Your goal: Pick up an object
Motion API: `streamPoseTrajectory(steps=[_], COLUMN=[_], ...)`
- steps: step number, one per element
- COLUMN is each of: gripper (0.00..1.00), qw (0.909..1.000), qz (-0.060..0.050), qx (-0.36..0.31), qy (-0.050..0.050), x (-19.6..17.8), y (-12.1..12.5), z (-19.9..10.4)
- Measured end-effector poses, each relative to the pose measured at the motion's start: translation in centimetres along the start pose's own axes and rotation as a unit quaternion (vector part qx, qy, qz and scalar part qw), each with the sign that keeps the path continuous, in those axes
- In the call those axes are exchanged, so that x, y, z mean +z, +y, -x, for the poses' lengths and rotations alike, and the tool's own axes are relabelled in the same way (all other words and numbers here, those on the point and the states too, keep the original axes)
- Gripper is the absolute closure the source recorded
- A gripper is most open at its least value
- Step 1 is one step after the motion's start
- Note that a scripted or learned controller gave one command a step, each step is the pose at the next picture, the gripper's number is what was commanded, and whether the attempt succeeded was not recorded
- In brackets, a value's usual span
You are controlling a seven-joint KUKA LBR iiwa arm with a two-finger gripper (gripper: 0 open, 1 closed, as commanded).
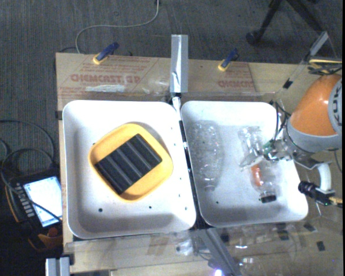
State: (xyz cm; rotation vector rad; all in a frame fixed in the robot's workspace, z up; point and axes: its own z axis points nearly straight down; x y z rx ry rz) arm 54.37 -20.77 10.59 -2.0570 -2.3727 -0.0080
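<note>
Arm (pixel 317 117) sits at the right edge over the right bin (pixel 230 111), near 2 clear bottles (pixel 259 163); can't tell the jaws' state.

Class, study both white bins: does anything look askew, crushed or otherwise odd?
In the right bin, two clear plastic bottles lie on their sides, looking crumpled. In the left bin, the yellow tray with a ribbed black insert sits skewed against the bin's edges.

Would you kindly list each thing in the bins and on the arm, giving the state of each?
Yellow tray with black ribbed insert: lying flat, turned askew, in the left bin.
Clear plastic bottle: lying on its side in the right bin.
Second clear bottle: lying down, crumpled, black cap towards the near wall.
</note>
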Motion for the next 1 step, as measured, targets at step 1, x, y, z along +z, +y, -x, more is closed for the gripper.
streamPoseTrajectory(steps=[1], gripper=[1.00], qw=[0.9966], qz=[-0.001], qx=[-0.083], qy=[-0.001], x=[-8.58], y=[4.69], z=[-8.43])
